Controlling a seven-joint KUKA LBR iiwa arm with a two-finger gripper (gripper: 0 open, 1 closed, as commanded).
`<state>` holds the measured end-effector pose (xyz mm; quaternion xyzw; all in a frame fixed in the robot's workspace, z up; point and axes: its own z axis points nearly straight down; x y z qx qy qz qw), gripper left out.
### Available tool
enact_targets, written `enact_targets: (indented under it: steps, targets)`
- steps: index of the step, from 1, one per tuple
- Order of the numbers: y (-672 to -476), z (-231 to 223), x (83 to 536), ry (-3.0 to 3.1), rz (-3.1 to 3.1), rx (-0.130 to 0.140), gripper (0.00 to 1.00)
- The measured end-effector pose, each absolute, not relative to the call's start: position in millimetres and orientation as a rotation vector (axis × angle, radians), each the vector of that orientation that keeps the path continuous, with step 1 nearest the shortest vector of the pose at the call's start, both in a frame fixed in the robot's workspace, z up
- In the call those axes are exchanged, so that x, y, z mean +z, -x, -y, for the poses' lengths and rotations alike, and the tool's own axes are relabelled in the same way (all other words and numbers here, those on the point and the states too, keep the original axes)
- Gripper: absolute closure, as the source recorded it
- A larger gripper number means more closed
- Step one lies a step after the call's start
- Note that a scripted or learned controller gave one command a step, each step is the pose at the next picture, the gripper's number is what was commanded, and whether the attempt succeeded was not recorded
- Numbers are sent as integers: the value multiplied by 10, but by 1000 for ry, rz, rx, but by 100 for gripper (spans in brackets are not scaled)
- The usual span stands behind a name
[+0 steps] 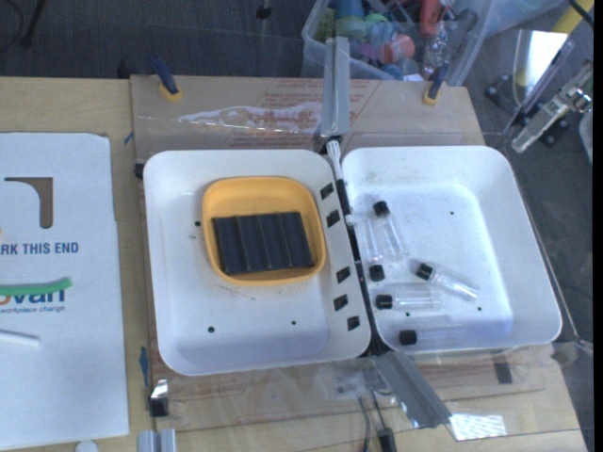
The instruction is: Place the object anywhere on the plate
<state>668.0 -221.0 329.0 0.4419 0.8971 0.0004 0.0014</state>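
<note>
A yellow square plate lies in the left white bin, a little left of the bin's middle. A black ridged rectangular block lies flat on the plate and covers most of its floor. In the right white bin lie several clear vials with black caps: one near the divider, one tilted at the centre, one below it, and another by the front wall.
A metal divider strip with black tabs runs between the bins. A clear tub of colourful items stands behind the bench. A white printed card lies to the left. Metal brackets stand at the upper right.
</note>
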Motion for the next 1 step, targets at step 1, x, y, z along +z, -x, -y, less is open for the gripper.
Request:
enact_targets:
  steps: [1]
  targets:
    - [-6673, 2218, 2853, -1434, -2793, 2, 0]
